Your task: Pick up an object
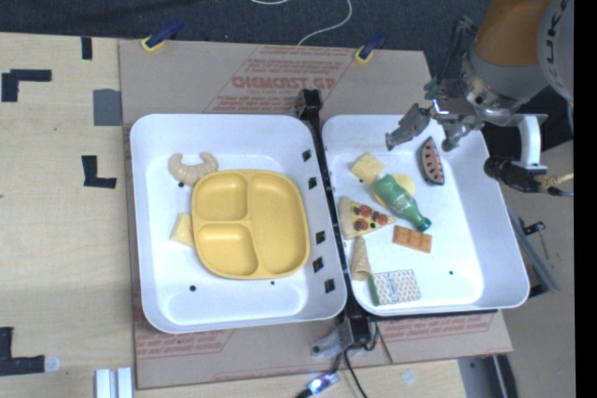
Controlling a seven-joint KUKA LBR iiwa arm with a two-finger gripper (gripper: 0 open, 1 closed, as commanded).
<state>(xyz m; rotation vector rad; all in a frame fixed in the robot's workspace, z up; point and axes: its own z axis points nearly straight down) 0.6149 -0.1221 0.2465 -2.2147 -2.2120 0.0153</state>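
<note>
Your gripper (427, 134), fingers spread and empty, hovers beside the watermelon slice (431, 161); descending here risks nudging it away.

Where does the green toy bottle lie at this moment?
The green bottle lies in the right bin, near its middle, between the pizza slice on its left and the watermelon slice farther up on its right.

Both white bins (149, 228) look like smooth plastic (slightly glossy), the yellow plate (250, 223) too; matt cardboard (270, 79) is seen underneath.
</note>
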